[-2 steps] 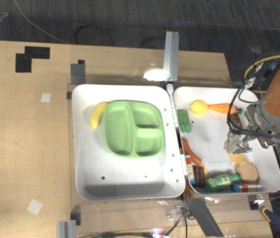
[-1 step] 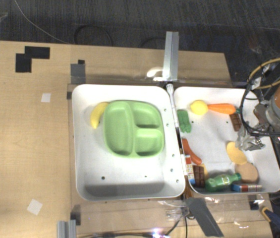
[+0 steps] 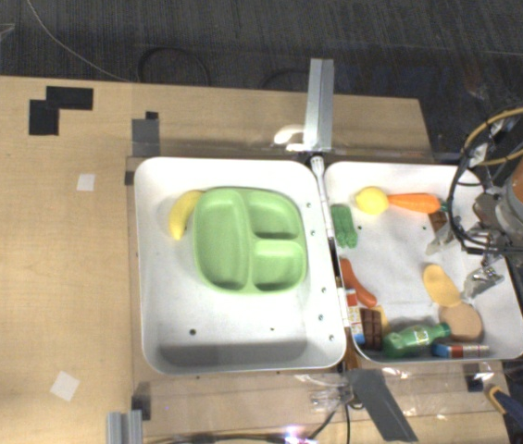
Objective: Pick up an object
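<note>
Camera view: the claw (image 3: 465, 259) hangs over the right bin (image 3: 520, 340); whether it is open I cannot tell. Just beside it, the pale yellow piece (image 3: 442, 285) runs lengthwise away from the camera. No writing is legible.

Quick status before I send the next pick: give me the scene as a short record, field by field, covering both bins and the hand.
left bin: green divided tray, banana at its left edge
right bin: lemon, carrot, green bottle, green block by the divider
arm: enters from the right, over the right bin's right edge
hand: above the right bin, nothing seen between its fingers
pick: not yet done
</note>
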